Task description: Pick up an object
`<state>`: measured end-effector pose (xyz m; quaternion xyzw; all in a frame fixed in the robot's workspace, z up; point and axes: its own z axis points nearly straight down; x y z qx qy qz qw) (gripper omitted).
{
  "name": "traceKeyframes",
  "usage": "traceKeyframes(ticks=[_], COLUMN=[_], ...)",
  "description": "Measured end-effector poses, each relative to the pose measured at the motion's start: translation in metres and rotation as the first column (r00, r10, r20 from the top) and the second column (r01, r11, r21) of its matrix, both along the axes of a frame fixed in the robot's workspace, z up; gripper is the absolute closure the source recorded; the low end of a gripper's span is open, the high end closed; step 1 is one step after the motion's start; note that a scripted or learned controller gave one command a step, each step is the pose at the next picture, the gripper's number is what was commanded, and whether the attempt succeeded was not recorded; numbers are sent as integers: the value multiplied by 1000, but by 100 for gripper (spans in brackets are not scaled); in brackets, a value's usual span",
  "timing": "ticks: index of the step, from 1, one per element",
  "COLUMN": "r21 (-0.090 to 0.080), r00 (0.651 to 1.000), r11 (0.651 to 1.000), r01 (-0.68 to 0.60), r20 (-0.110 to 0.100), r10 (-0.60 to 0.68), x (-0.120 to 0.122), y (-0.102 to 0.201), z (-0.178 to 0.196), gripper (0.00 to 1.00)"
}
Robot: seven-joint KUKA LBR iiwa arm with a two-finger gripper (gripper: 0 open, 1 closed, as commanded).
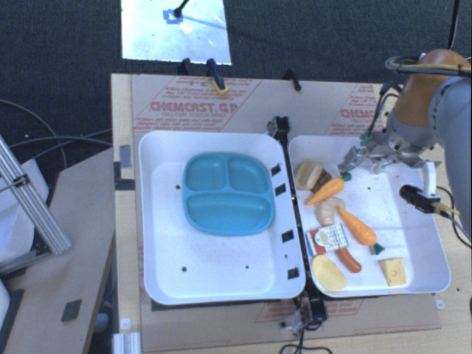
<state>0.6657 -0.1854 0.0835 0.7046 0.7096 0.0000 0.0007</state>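
The right bin holds several toy foods: a bread piece, an orange carrot, a second carrot, a pale potato-like piece, a red and white packet, a sausage, a yellow oval piece and a cheese wedge. My gripper hangs over the bin's far part, just right of the first carrot's green end, with nothing visibly held. The wrist hides its tips.
The left bin bears a blue divided plate. A black divider with clips runs between the bins. The arm's grey body and orange band stand over the right bin's far right corner. A black fitting sticks out near the right wall.
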Motion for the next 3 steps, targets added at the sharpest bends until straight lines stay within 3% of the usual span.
traceKeyframes(ticks=[1,3], r21=[-2,-2], r00=[1000,1000], r11=[1000,1000], r01=[-1,2], r20=[6,9], r10=[2,-2], x=[2,5], y=[0,-8], z=[14,140], gripper=[100,100])
